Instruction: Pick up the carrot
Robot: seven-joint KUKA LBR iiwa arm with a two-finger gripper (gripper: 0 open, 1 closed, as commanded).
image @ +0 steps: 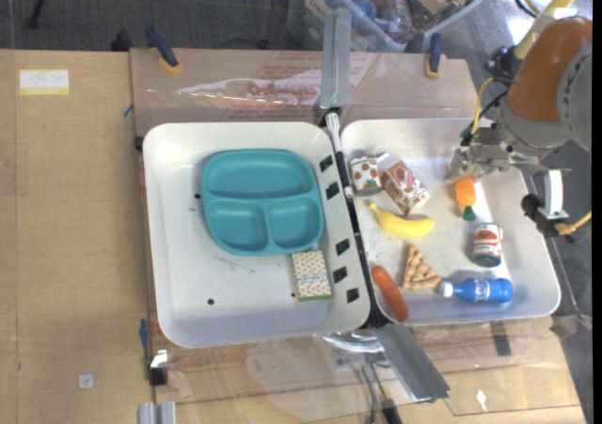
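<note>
1. The carrot (465,195) lies in the right bin (541,274), near its far right side, orange body toward the back and green top toward the front, so its long axis runs roughly front to back.
2. The gripper (475,160) sits just above the carrot's orange end; whether they touch cannot be told.
3. How wide the gripper stands cannot be told: its tips are small and blurred against the bin.
4. A can (486,243) stands just in front of the carrot's green end, with a bottle (480,290) lying nearer the front.
5. A banana (404,222) and pizza slice (419,271) lie left of them.
6. The left bin (174,253) holds a teal tray (261,201).
</note>
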